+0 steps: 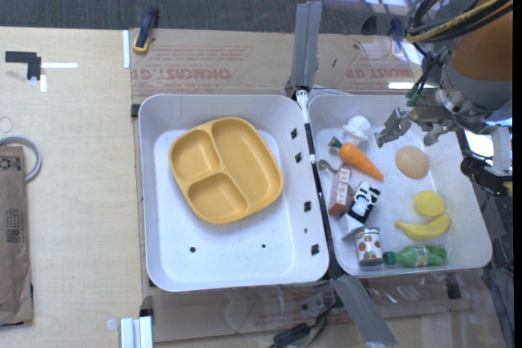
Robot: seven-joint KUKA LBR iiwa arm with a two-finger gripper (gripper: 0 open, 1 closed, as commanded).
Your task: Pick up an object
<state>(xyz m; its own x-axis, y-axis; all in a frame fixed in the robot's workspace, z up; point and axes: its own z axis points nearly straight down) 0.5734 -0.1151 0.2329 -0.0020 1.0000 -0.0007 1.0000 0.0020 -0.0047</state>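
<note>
1. White right bin (pixel 469 257) holds all the candidates: carrot (pixel 360 160), tan egg-shaped item (pixel 413 162), lemon (pixel 429 203), banana (pixel 422 227), green bottle (pixel 418 257), small can (pixel 369 246), a black-and-white box (pixel 364 203), a snack bar (pixel 339 191), and a white item (pixel 356 127) near the back wall.
2. Left bin (pixel 155 191) carries just the yellow divided plate (pixel 226 169).
3. Gripper (pixel 416 120) hangs over the back of the right bin, fingers spread, nothing between them. Looks above the items, not touching any.
4. Step, as I read it: approach/pre-grasp. No pick made yet.
5. Nearest targets: egg-shaped item just in front of the gripper, carrot a bit to its left.
6. Next move calls for: line up over one item, descend with the fingers straddling it, squeeze, lift.
7. Risk: the egg shape is round and may squirt out of the fingers; the carrot lies at a slant, so wrist rotation should cross its long axis.
</note>
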